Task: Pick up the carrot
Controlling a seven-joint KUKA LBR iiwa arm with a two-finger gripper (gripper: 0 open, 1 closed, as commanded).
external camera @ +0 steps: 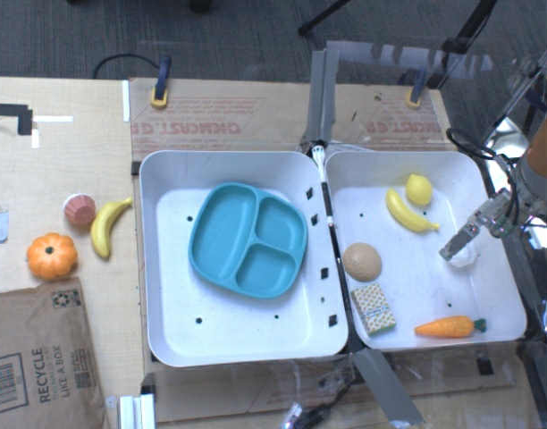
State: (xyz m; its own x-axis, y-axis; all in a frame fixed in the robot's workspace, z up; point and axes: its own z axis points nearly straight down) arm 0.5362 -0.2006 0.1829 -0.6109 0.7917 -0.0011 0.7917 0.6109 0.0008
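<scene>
In the right bin, near its front right corner, the carrot is lying flat, orange body pointing left, green stub at the right end, just beside the bin's front wall. The gripper is hanging over the same bin at its right side, slanting down and left from the wrist, tip well apart from the carrot and up-view of it. Nothing is sitting between its fingers; how wide they are standing cannot be told at this angle.

Also lying in the right bin: a banana and a lemon touching at the back, a tan ball near the left wall, and a speckled box just in front of the ball.

The left bin is holding a blue tray with three compartments, lying tilted.

On the bench left of the bins: a second banana, a pink cupcake just beside it, a small pumpkin, and a paper bag at the front.
</scene>
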